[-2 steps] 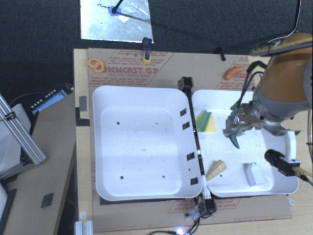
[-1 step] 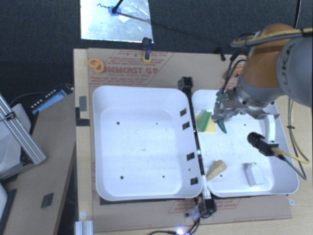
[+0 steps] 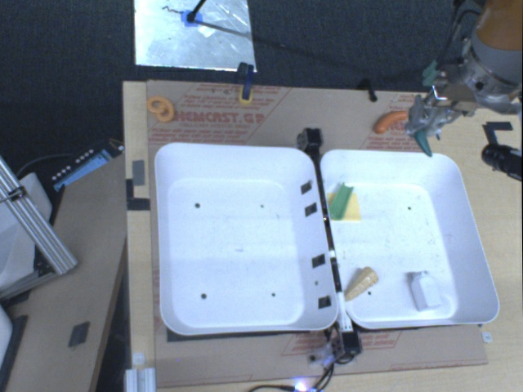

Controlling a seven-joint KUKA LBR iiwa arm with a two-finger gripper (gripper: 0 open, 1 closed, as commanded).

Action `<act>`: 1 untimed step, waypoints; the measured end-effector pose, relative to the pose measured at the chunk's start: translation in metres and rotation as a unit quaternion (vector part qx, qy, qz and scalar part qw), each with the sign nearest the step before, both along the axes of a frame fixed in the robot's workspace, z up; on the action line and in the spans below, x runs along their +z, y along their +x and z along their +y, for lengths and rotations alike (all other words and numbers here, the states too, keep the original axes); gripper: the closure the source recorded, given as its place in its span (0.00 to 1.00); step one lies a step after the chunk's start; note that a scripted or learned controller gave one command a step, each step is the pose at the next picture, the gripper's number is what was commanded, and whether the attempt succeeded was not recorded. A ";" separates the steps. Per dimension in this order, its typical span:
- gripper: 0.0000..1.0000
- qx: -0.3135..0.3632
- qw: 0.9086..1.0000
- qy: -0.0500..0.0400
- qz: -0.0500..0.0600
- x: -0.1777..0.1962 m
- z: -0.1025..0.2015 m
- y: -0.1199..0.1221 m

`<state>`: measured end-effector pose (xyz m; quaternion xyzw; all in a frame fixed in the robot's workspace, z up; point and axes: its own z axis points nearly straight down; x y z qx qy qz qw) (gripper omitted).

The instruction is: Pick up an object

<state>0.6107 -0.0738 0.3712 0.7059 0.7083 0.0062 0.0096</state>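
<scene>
A brown board (image 3: 245,113) lies on the bench and bears two white bins side by side: the left bin (image 3: 237,235) and the right bin (image 3: 458,219), joined along a black hinge strip (image 3: 327,235). Red print runs across the board's far part. Beyond the board is dark carpet (image 3: 65,39), with a shiny foil sheet (image 3: 194,23) on it and a blue clip (image 3: 194,18) on the sheet. A tan table (image 3: 65,300) sits at the left, with a metal frame (image 3: 29,227) on it.

The arm (image 3: 494,31) comes in at the upper right. Its gripper (image 3: 425,125) hangs over the board just beyond the right bin's far rim, teal-tipped fingers (image 3: 426,141) pointing down. I cannot tell how far apart they stand, and nothing is seen between them. An orange piece (image 3: 391,122) lies on the board just left of the gripper.

In the right bin, a green and yellow sponge (image 3: 344,202) lies near the hinge strip, a tan piece (image 3: 360,282) lies near the front left corner, and a white block (image 3: 424,291) sits to its right. An orange ring (image 3: 161,108) rests on the board's far left corner, and a yellow-blue clamp (image 3: 244,84) stands at its far edge.
</scene>
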 end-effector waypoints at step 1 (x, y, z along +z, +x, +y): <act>1.00 0.004 1.000 0.004 0.016 -0.134 0.085 0.006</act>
